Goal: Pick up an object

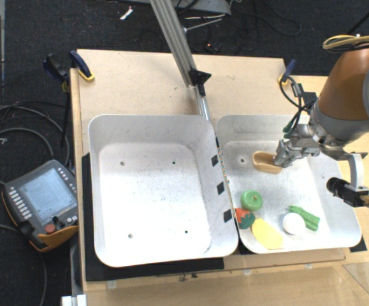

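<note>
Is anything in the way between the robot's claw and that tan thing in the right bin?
Nothing visible is in the way. The gripper is right at the tan object, at its right end. The green round piece, the yellow piece and the white ball lie nearer the bin's front, away from it.

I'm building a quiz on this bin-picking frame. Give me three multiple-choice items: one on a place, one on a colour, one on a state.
1. Which bin holds the objects?
A. left bin
B. right bin
C. both

2. What colour is the round disc?
A. green
B. blue
C. black

3. Where is the gripper?
A. over the left bin
B. off the bench
C. at the tan object

Key: 1 B, all objects lie in the right bin. 2 A, the disc is green. 3 C, the gripper sits at the tan object in the right bin.
</note>
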Controlling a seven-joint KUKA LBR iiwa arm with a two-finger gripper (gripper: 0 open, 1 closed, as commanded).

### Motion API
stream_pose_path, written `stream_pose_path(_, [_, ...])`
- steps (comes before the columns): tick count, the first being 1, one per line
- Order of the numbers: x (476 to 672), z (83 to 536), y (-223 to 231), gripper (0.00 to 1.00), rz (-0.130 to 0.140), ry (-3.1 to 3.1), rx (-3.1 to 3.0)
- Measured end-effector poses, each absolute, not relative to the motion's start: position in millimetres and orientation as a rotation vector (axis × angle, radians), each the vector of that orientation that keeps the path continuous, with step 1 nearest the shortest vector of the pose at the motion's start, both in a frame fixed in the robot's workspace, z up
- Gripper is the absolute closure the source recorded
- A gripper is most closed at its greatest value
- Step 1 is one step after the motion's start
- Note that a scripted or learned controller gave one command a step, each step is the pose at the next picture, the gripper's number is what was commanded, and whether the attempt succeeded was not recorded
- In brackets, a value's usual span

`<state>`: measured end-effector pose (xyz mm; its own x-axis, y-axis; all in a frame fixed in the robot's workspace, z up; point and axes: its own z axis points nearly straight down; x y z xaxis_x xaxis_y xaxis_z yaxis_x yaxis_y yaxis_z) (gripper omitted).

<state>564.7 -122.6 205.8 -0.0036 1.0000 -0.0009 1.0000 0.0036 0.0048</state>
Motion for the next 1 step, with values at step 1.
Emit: stream_pose_path(1, [565.0, 204.2, -122.3, 1.0, 0.0, 2.224, 2.219])
